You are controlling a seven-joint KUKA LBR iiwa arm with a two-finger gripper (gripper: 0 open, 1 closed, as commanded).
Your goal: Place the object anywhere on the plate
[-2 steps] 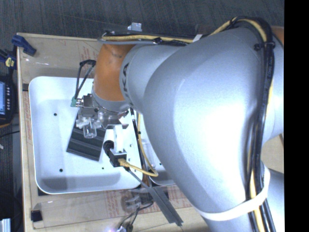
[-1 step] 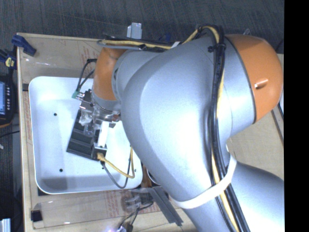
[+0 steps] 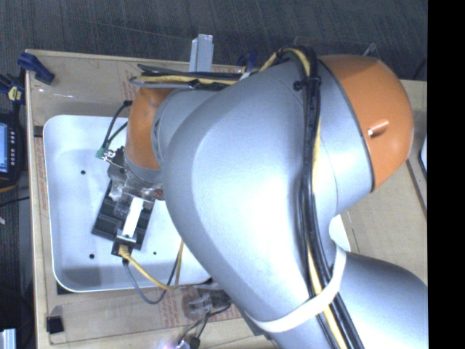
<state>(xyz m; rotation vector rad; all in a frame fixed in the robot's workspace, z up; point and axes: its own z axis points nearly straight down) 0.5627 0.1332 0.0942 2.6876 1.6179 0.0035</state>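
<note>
My grey arm (image 3: 276,195) with its orange band (image 3: 370,129) reaches in from the right and covers most of the bench. Its wrist hangs over the left white bin (image 3: 69,195), and the gripper (image 3: 129,187) points down toward the middle of the bin floor. The arm's bulk hides the right part of this bin and everything to the right of it. The bin floor to the left of and below the gripper is bare white.
A blue clamp (image 3: 33,65) sits at the bench's far left corner. A dark device with a screen (image 3: 7,147) stands at the left edge. A small grey upright piece (image 3: 203,49) rises behind the bin. The wooden bench frame (image 3: 36,195) surrounds the bin.
</note>
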